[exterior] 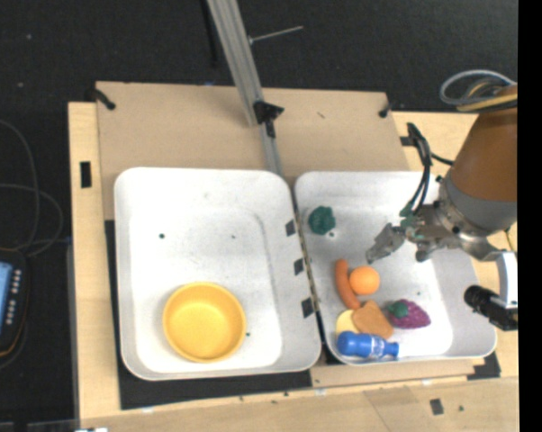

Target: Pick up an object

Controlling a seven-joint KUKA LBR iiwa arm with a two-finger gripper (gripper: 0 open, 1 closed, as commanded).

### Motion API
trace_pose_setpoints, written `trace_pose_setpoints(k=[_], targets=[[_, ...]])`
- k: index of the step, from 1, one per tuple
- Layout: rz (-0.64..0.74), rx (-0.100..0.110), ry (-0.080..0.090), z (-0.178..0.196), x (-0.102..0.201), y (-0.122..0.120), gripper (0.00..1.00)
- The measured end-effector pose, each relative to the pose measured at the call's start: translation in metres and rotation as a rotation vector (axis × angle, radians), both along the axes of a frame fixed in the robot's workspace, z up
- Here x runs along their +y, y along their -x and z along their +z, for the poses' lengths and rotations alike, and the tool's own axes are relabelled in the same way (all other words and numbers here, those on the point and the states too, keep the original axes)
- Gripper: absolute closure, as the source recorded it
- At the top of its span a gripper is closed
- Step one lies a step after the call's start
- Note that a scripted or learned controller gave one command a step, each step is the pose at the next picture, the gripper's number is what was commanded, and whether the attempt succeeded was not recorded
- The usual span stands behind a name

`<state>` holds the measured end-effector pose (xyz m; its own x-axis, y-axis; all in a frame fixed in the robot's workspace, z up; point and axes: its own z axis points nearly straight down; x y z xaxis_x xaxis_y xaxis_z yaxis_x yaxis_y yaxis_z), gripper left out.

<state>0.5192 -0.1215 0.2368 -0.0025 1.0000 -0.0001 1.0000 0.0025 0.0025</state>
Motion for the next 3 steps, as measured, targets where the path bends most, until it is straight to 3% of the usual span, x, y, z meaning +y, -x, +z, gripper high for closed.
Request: trace_pose_setpoints(k=[1, 3], targets=[[-0.002, 0.000, 0.000, 0.000, 0.000, 0.000, 0.00], [-0.003, 0.006, 0.001, -0.105, -0.003, 0.002, 0.00]])
